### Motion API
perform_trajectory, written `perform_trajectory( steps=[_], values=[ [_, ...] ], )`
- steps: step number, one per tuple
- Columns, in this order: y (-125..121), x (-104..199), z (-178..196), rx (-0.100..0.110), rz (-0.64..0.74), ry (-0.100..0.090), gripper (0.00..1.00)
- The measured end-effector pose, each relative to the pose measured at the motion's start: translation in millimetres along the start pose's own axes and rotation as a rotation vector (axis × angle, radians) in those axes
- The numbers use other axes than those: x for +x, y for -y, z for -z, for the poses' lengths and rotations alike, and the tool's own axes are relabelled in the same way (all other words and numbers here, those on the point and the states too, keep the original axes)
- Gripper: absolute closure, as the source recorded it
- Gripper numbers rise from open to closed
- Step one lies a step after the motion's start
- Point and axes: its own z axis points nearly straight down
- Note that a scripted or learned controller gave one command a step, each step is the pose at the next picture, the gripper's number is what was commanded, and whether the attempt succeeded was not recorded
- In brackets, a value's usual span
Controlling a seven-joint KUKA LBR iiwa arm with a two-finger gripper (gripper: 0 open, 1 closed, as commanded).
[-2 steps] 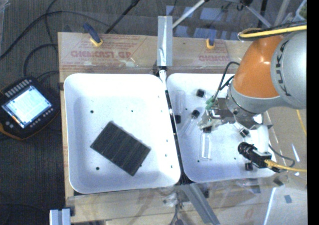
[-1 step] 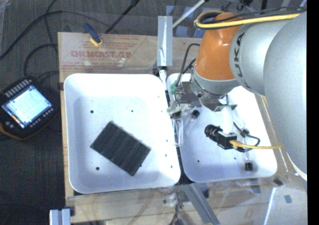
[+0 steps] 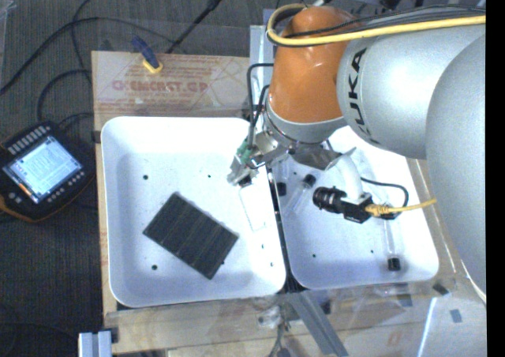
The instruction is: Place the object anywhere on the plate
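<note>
Bottom of frame first: bench frame edge (image 3: 304, 316) shows below the 2 bins, metal struts under the gap between them.

Left bin (image 3: 118, 268): plate (image 3: 190, 234) lies flat in the lower-centre part, a dark ribbed rectangle turned diagonal to the bin walls, nothing on it. A few small dark dots on the bin floor around it.

Right bin (image 3: 418, 268): object (image 3: 392, 251) sits in the lower-right corner area, looks like a thin clear tube w/ a black end, lying roughly along the frame's vertical. Well apart from the plate, w/ the bin divider between them. Can't ID it closer, too small.

Mid frame: gripper (image 3: 251, 189) is over the divider between the 2 bins, just on the left bin's right edge, up and right of the plate. Open or closed: can't tell, pale parts blend w/ the white bin. Nothing visibly held.

Black cylindrical unit (image 3: 335, 200) w/ yellow cable (image 3: 402, 207) hangs off the wrist over the right bin.

Arm (image 3: 410, 87) fills the upper right, orange band (image 3: 309, 71) above the wrist.

Top: wooden board (image 3: 173, 87) behind the left bin, blue/yellow clamp (image 3: 147, 56) on its edge. Teach pendant (image 3: 39, 166) on the floor, far left, screen lit.
</note>
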Motion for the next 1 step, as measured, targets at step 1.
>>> perform_trajectory(
  steps=[1],
  values=[
    [-96.7, 0.8, -11.7, 0.001, -0.085, 0.003, 1.0]
  ],
)
